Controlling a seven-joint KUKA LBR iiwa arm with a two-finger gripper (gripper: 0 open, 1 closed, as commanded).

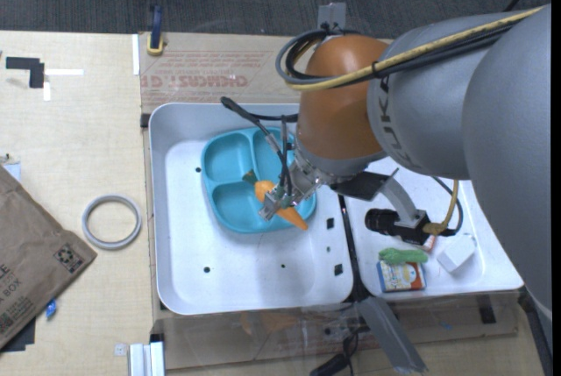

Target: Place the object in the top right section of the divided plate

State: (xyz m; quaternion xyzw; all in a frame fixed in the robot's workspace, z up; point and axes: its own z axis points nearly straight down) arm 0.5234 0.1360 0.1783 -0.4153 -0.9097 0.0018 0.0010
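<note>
A blue divided plate (230, 190) lies in the left white bin (175, 269), toward its upper middle. My gripper (280, 203) hangs over the plate's right side, at the lower right section near the rim. An orange carrot-shaped object (263, 188) sits between the fingers, one end over the plate's middle and the other end (301, 222) poking past the plate's right rim. The gripper is shut on it. The big grey and orange arm hides the plate's upper right part.
The right bin (491, 278) holds a small red-and-white packet with a green top (402, 271) and a white block (457, 257). A grey tape ring (111, 219) and a brown cardboard box (31, 265) lie on the bench to the left.
</note>
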